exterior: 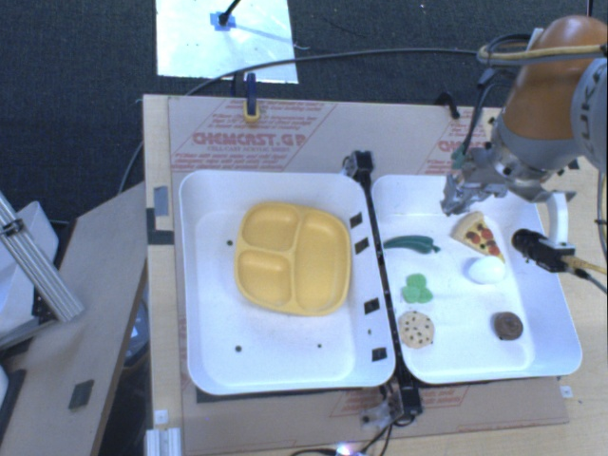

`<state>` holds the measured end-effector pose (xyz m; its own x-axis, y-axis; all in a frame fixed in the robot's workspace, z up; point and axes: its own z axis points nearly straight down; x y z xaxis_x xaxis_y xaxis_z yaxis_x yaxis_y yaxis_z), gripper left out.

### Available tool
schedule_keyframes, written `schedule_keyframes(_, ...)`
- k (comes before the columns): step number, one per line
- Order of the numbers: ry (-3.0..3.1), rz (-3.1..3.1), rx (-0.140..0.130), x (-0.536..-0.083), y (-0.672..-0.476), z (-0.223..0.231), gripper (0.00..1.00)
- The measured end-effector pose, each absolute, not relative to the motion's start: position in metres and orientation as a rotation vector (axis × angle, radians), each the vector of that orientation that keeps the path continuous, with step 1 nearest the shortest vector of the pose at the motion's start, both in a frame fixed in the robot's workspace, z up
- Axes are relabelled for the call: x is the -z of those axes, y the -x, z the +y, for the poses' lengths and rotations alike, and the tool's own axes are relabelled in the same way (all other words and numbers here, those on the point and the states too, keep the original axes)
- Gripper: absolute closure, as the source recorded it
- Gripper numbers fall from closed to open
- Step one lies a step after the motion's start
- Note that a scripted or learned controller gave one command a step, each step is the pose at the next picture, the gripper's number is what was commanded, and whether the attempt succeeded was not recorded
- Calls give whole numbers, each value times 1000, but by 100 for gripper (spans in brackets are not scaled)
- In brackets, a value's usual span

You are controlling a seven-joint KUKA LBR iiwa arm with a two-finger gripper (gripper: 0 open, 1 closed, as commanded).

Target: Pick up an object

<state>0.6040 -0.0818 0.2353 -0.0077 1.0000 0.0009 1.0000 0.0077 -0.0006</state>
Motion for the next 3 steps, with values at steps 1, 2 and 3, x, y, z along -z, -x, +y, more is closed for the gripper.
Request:
schedule_keyframes(1, 2211, -2231, 3, -241, -595, -28, 100)
schedule_keyframes(2, 2210, -2231, 3, -247, -575, 20, 100)
schedule_keyframes(3, 2208, -2232, 2, -248, -554, 75, 100)
